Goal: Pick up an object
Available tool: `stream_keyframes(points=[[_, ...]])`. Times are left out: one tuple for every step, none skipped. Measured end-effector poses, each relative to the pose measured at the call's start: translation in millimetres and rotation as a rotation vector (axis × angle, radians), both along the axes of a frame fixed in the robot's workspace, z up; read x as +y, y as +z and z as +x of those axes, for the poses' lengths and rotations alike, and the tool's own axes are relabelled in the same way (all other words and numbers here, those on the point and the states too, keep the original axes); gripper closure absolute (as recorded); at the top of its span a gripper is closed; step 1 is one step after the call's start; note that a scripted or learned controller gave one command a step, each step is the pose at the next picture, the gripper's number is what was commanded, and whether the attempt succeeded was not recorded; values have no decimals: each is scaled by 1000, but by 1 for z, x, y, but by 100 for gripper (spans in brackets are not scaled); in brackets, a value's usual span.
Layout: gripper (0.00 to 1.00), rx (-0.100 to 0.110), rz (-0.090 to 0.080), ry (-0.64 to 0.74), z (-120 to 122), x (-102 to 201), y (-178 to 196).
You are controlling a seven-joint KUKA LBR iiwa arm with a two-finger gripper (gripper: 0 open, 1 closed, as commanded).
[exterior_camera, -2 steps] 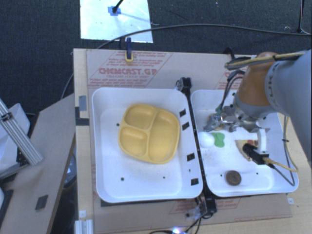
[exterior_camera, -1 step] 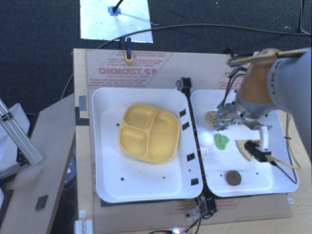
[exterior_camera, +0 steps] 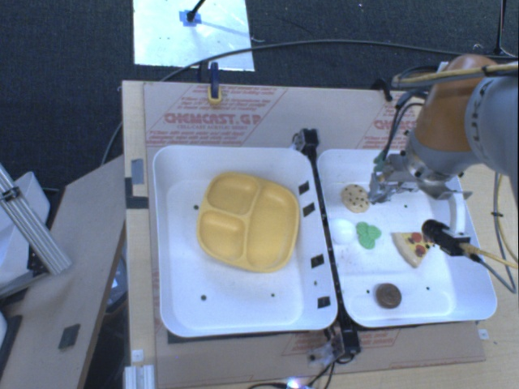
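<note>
a round tan cookie (exterior_camera: 354,198) with dark specks lies flat in the right bin (exterior_camera: 470,298), near its left wall. the gripper (exterior_camera: 379,191) hangs just beside it, its opening unclear.

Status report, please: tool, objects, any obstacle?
Tool low in right bin, beside cookie. Nothing seen held. Green piece, pizza slice, brown disc loose. Yellow tray in left bin.
</note>
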State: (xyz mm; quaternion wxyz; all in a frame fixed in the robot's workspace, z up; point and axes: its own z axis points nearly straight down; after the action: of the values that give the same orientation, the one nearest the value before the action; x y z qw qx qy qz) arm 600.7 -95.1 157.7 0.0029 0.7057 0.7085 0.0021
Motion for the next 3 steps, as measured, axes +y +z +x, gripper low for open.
stream_keyframes(points=[[100,-1,-1,-1,-3,-6,61],[100,4,0,0,-2,-6,72],[100,5,2,5,13,42,62]])
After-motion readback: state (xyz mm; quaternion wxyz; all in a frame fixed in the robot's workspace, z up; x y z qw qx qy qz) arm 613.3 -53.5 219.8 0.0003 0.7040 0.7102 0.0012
